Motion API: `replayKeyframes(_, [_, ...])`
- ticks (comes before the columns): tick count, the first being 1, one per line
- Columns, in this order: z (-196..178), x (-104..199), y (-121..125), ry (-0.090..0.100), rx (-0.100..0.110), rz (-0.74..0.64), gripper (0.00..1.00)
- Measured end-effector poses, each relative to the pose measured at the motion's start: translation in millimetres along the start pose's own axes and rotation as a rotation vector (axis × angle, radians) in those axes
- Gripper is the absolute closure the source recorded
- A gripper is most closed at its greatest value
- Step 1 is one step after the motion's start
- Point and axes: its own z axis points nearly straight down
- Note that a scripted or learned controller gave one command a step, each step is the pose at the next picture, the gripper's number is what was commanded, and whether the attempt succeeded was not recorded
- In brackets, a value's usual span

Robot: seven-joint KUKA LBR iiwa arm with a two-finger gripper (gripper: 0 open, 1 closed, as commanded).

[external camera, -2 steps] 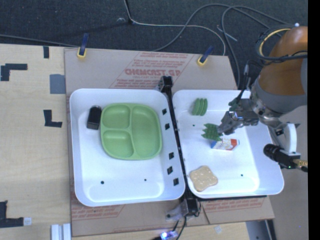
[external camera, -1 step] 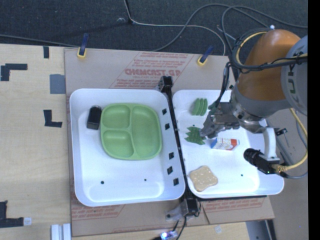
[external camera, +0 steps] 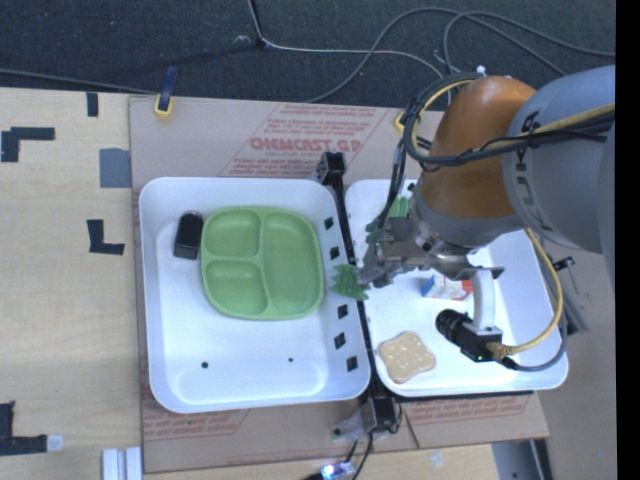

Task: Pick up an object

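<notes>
You've got one cam, fixed up high over the bench, looking down at a slant. It sits far enough back to fit both white bins: the left bin (external camera: 160, 298) w/ the green plate (external camera: 262, 262), and the right bin (external camera: 530, 268) next to it. The far edge of the bench and the dark floor w/ cables show at the top. The arm (external camera: 520, 148) comes in from the right and looks big, close to the cam.
</notes>
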Motion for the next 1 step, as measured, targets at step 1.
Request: replayKeyframes(1, [1.9,59.7,-2.1,0.000,-0.001,-0.002,1.00])
